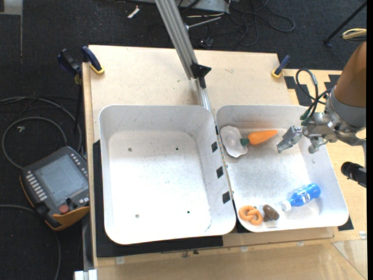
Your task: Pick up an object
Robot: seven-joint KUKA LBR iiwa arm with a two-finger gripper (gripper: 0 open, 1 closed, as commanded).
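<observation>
The pale wooden desk (151, 80) fills the middle of the frame and carries two shallow white plastic bins side by side. The left bin (116, 121) sits centre-left; the right bin (326, 174) sits centre-right and holds every loose object. From the right edge the grey arm with its orange band (352, 92) reaches in, its pincer (302, 140) hanging released over the upper right part of the right bin, fingers spread and nothing between them.

The candidates lie apart:
- a blue plastic bottle (303, 195) near the bin's lower right
- an orange carrot-shaped toy (262, 136) at the upper middle, just left of the pincer
- a white rounded shell-like piece (232, 141) touching the carrot's left end
- an orange ring-shaped toy (251, 214) and a small brown lump (270, 212) at the bottom edge

The step looks like the approach before any grasp. The next move calls for descending squarely over one object, likely the nearby carrot, and closing across its narrow width.
</observation>
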